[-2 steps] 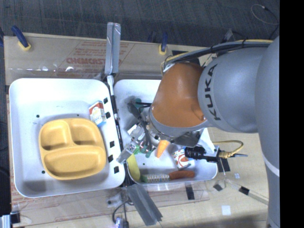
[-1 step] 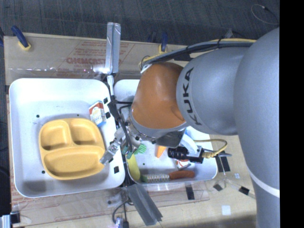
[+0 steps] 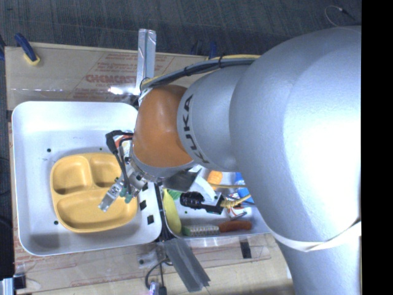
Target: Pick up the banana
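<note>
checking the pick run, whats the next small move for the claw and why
Probably lift and shift right. The claw hangs over the yellow divided plate in the left bin, while the banana lies in the right bin, just past the shared wall. The claw seems to hold nothing.

Two white bins (image 3: 24,165), one yellow divided tray (image 3: 80,189) in the left bin, one banana (image 3: 171,212), one brush (image 3: 206,229), one arm (image 3: 245,128) bearing one claw (image 3: 113,198).
</note>
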Available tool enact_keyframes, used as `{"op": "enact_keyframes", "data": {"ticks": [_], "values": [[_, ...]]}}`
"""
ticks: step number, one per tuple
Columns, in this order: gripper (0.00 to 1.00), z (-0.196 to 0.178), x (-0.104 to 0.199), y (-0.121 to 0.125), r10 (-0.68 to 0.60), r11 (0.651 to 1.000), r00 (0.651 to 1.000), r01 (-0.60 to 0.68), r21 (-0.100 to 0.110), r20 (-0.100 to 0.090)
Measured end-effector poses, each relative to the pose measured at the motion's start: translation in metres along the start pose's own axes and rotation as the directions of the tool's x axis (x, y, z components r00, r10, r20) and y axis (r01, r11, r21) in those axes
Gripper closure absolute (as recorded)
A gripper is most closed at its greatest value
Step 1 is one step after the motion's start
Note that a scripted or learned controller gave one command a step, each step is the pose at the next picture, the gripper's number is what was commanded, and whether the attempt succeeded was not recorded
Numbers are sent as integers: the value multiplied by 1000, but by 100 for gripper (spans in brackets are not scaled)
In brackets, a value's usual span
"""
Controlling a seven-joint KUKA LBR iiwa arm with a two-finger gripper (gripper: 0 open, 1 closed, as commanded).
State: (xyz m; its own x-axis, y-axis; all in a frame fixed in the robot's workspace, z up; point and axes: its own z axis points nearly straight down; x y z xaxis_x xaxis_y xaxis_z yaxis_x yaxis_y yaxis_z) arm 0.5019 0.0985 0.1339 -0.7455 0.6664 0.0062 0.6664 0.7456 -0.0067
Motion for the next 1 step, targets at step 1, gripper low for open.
{"op": "enact_keyframes", "data": {"ticks": [1], "values": [[0,-96,15,-23,-119,993,993,119,-6,7]]}}
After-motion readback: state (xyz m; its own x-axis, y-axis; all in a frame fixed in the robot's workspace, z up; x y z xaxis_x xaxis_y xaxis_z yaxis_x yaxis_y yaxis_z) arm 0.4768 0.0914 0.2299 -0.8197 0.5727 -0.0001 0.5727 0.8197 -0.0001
